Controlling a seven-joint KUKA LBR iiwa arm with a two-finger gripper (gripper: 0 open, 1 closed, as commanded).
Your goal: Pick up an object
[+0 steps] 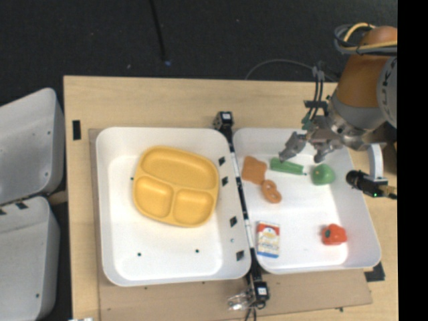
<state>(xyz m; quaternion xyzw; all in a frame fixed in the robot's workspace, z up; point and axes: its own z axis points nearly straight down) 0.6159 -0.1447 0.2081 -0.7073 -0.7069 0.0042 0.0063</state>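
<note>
My gripper [306, 151] hangs over the back of the right bin [294, 263], its two fingers spread open with nothing between them. Just below it lie a green stick-shaped piece [287, 167] and a green round object [324, 174]. An orange slab [253, 170] and an orange pretzel-like ring [271, 191] sit at the bin's left side. A small white and blue carton [267, 239] lies near the front left, and a red pepper-like toy [334, 234] near the front right.
The left bin [120, 259] holds a yellow divided plate [176, 186]. Black clips run along the divider between the bins [235, 199]. A black fitting [364, 180] sits at the right bin's right rim. Grey panels stand at the far left.
</note>
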